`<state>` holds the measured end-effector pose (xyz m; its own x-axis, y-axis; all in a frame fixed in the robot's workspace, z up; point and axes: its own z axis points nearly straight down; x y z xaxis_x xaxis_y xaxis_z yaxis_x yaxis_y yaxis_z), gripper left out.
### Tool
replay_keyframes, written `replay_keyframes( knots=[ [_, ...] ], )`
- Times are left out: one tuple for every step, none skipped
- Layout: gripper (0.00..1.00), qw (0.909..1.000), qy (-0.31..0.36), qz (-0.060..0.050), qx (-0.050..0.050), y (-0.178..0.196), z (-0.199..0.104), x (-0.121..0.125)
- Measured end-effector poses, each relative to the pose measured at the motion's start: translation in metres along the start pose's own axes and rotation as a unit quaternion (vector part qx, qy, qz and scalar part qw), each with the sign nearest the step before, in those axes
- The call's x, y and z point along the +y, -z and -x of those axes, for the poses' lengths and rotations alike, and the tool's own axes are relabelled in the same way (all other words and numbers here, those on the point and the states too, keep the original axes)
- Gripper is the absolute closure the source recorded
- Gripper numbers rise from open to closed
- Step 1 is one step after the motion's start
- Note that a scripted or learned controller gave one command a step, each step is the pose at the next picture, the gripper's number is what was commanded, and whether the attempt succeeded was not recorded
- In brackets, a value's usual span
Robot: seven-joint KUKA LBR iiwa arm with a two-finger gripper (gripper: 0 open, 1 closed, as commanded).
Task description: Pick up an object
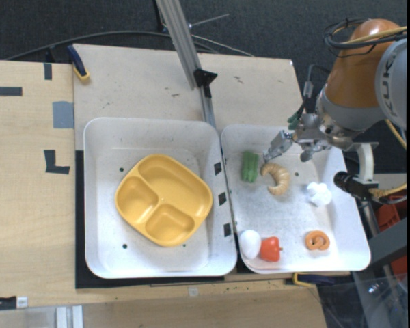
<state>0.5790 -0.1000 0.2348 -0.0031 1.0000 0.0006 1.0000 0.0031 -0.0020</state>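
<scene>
Wooden desk carries two white bins; at right of frame, the gripper hangs with fingers apart, clamping nothing, just above the croissant.

You'll see a yellow divided tray sitting in the left bin. A metal rail slants across the far counter.
</scene>
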Motion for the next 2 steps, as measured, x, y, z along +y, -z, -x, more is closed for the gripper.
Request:
replay_keyframes(
  knots=[
    [0.0,1.0,0.0,0.0,0.0,0.0,0.0,0.0],
    [0.0,1.0,-0.001,-0.002,0.0,-0.048,-0.006,-0.007]
  ],
)
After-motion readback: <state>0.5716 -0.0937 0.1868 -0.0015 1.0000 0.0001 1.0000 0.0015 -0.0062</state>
